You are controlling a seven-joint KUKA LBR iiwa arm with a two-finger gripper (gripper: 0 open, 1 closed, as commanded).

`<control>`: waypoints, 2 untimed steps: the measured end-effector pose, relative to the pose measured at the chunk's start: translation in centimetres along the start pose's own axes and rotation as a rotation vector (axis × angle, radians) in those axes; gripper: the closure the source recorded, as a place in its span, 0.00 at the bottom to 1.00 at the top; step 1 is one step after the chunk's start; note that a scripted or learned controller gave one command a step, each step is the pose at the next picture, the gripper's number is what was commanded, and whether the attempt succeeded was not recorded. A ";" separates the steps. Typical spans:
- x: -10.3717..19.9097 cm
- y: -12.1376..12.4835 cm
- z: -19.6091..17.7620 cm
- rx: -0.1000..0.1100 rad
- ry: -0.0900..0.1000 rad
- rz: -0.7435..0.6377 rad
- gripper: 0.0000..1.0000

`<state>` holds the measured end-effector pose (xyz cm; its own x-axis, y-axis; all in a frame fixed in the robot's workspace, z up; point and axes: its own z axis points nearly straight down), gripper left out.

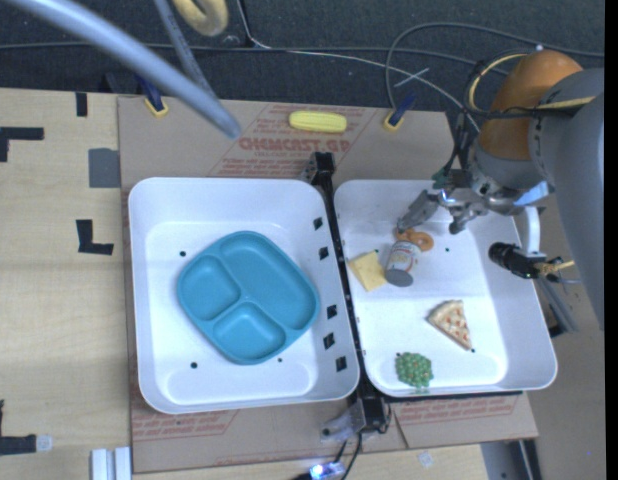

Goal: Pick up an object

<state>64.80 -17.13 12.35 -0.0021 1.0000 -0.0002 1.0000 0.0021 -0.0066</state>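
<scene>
The right bin holds a grey can lying beside a yellow cheese slice. A small orange ring lies just behind the can. Nearer the front are a pizza slice and a green broccoli piece. My gripper hovers over the bin's back half, just right of the orange ring, open with nothing between its fingers. One finger points down toward the ring and can.
A blue divided plate lies in the left bin. A yellow banana-shaped toy rests on the cardboard behind the bins. A black divider with clips runs between the bins. Cables hang at the back right.
</scene>
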 end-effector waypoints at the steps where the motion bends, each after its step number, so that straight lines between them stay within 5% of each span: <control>1: 0.1 0.0 4.1 -0.006 -0.003 -0.001 0.00; 2: 0.1 0.1 2.8 -0.008 -0.003 -0.002 1.00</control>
<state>64.91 -17.05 9.59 -0.0039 1.0000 -0.0035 1.0000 0.0039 0.0017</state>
